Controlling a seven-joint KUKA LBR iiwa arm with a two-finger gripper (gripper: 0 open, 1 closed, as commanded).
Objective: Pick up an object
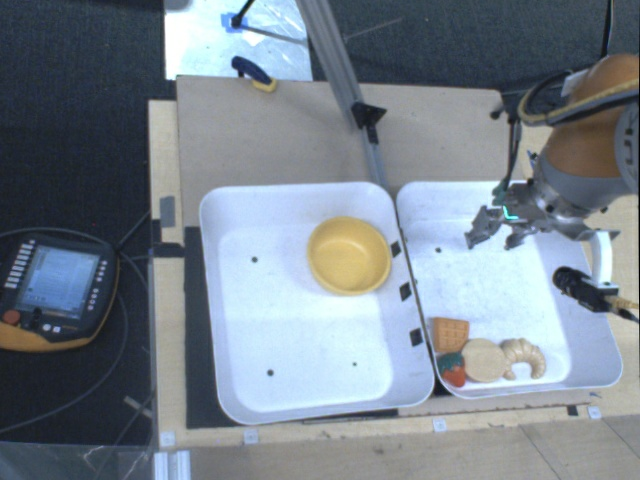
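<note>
Camera view shows the gripper (pixel 497 232), fingers spread and holding nothing, over the right bin (pixel 470 288) near its far edge, while the food pieces (pixel 487 353) cluster well apart at that bin's near edge.

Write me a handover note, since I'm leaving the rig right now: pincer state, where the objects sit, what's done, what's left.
Pincer: fingers spread, nothing between them, over the upper part of the right bin.
Yellow bowl: upright in the left bin, upper right area.
Waffle piece, round biscuit, croissant and a red-and-green item cluster at the right bin's lower edge.
Done: nothing picked yet.
Left: descend on one object, close, lift.
</note>
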